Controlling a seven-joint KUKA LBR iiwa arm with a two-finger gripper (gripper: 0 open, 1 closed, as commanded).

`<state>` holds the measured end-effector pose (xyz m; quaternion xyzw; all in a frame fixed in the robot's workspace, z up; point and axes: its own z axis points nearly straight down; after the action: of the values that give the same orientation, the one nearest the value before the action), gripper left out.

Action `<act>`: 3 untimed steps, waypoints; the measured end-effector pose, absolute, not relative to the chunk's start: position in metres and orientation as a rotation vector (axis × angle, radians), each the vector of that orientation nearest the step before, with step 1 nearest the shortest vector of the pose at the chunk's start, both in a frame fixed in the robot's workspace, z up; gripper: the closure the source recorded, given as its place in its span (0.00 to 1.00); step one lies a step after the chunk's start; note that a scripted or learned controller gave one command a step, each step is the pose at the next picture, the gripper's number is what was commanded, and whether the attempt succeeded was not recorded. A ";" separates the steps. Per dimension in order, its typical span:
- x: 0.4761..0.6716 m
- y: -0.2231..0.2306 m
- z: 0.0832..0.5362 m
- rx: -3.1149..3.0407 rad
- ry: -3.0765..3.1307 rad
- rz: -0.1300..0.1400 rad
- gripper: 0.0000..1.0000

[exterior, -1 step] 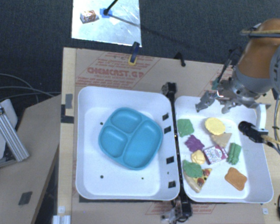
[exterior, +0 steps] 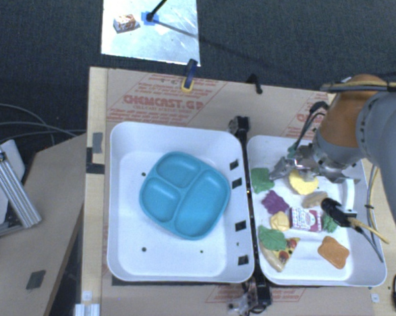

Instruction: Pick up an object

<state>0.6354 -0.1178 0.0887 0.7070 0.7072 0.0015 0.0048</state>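
While nothing sits lifted between the fingers, counts as barely begun: reach made, grasp and lift left to do. Grey two-finger gripper (exterior: 297,166) low over the right shallow white bin (exterior: 368,272), wrist bent down from the orange-banded arm (exterior: 346,120) entering from the right. Cannot tell how the jaws stand. Round yellow toy food piece (exterior: 303,184) just below the jaws, green leafy toy piece (exterior: 261,179) beside them to the left, purple toy piece (exterior: 275,202) farther below. Blue divided plastic plate (exterior: 184,195) well apart in the left bin.

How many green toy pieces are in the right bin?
3: one green piece at the bin's left edge, one lower down, one beside the carton. The arm may hide others.
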 end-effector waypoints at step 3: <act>0.490 -0.091 0.296 2.211 2.217 0.014 1.00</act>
<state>0.4902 -0.0907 0.2957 0.7061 0.7081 0.0046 0.0052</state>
